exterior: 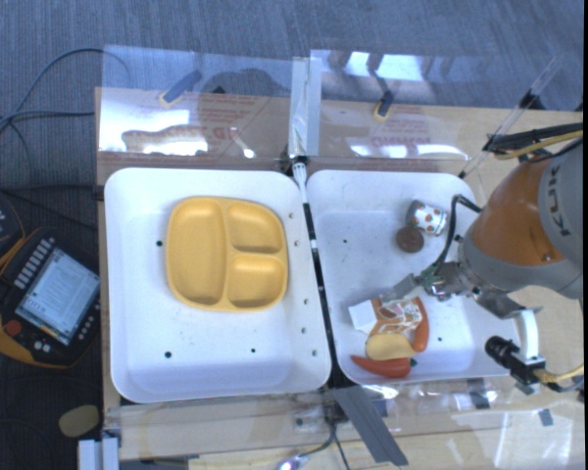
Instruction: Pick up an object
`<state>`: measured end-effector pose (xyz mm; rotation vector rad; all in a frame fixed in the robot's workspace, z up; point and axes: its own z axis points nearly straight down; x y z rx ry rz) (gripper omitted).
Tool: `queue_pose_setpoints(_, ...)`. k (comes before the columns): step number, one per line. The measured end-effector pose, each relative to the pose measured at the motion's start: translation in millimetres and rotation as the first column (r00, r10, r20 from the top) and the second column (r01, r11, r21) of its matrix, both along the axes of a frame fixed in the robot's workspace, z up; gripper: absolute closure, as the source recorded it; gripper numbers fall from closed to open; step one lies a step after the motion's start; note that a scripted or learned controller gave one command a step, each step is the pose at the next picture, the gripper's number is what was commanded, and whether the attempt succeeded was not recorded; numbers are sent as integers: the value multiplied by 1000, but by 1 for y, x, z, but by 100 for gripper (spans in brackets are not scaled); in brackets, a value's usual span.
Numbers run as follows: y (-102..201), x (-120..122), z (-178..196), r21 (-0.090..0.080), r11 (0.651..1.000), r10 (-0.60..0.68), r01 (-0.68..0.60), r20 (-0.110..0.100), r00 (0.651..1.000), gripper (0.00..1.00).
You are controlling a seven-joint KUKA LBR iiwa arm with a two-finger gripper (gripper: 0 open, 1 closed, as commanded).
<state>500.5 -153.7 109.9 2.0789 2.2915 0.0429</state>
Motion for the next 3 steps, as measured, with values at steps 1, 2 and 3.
queue_pose_setpoints(1, 5, -12, -21, 12, 924, -381, 381, -39, 924, 0)
queue_pose_setpoints(2, 5, -12, -12, 9, 925, -380, 380, -40, 924, 100)
queue_pose_setpoints(3, 94, -17, 73, 8, 959, -284, 285, -56, 957, 100)
